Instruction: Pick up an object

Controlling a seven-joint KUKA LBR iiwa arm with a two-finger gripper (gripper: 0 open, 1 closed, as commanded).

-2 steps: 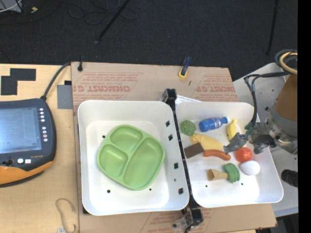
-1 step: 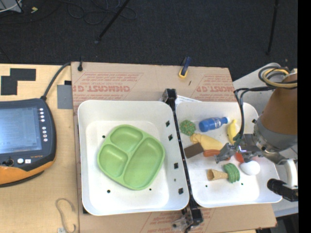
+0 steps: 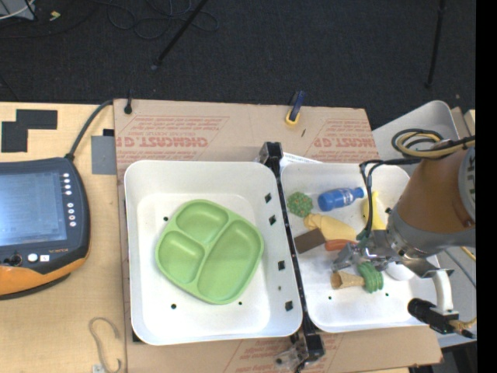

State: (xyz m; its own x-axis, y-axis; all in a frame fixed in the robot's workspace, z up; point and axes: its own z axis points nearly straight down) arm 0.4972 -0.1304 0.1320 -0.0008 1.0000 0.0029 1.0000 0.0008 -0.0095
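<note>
Pincer-wise, the two-finger gripper (image 3: 363, 256) sits low in the right shallow white plastic bin (image 3: 326, 317), over a tight huddle of toys, and I cannot tell from my feed how it is set; the dark metal parts blur into the clutter. Most of the wrist is masked by the arm's orange band (image 3: 435, 200). Just under the tip I see a knobbly green toy with a tan stub (image 3: 365, 280), lying roughly left to right, tan end toward the bin divider. Close by are a glossy blue plastic bottle with a white cap (image 3: 339, 199), pointing right and slightly up, a bumpy round green ball (image 3: 300, 203), a smooth yellow elongated toy (image 3: 332, 226) and a flat brown block (image 3: 310, 242). A yellow piece (image 3: 377, 210) is partly cut off by the arm. The left white bin (image 3: 147, 301) holds a matte green three-compartment plate (image 3: 208, 249).
</note>
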